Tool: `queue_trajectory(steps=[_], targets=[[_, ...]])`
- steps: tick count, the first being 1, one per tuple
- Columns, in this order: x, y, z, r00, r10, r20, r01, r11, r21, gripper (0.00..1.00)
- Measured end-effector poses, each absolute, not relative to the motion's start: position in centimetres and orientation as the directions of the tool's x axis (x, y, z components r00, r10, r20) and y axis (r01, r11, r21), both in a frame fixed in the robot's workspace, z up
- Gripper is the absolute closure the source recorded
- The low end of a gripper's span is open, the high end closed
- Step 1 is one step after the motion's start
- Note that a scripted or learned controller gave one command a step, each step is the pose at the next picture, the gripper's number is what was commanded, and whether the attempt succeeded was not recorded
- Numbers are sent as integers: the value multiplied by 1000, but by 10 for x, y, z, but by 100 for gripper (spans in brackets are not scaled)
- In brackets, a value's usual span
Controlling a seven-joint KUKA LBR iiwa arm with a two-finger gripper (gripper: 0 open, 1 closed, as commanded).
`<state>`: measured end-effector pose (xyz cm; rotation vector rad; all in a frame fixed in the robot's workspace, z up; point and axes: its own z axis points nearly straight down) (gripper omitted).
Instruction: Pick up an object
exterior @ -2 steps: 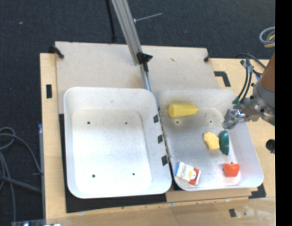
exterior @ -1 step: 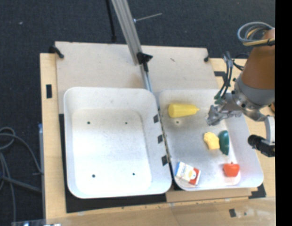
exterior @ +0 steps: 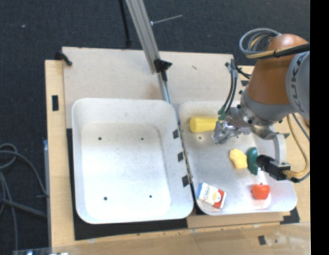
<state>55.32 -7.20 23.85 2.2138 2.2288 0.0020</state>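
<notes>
1. The two-finger metal gripper (exterior: 224, 132) hung low over the far part of the right-hand shallow white bin (exterior: 207, 163), below the grey arm with its orange band (exterior: 270, 81), which reached in from the right.
2. Whether the gripper was wide or narrow could not be told from above; nothing showed clearly gripped in it.
3. Just to the left of the gripper lay a yellow cylinder-shaped block (exterior: 202, 124), on its side near the far wall of the right bin, so close to the gripper that contact could not be ruled in or out.
4. Nearer the camera and a little right of the gripper lay a small pale-yellow rounded piece (exterior: 238, 159), and right beside it, touching or almost so, a slim teal-green object (exterior: 252, 160).
5. A black fitting with cables (exterior: 274, 167) from the arm stood just right of the teal-green object.
6. Further toward the near right corner of that bin sat a small orange-red object with a white top (exterior: 260, 190).
7. At the near left corner of the same bin lay a small white and orange-red carton (exterior: 211, 196), tilted against the rim.
8. The left-hand shallow white bin (exterior: 124, 161) lay alongside, its wall meeting the right bin's.
9. Both bins rested on a light wooden bench (exterior: 111, 70), with a slanted aluminium post (exterior: 143, 28) rising behind them.
</notes>
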Motion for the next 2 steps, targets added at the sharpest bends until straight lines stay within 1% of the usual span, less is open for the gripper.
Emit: queue_trajectory(steps=[1,2], targets=[[558,-17,230,-7,1000,1,1000,7,-1,100],[551,42,232,-8,1000,3,1000,8,-1,100]])
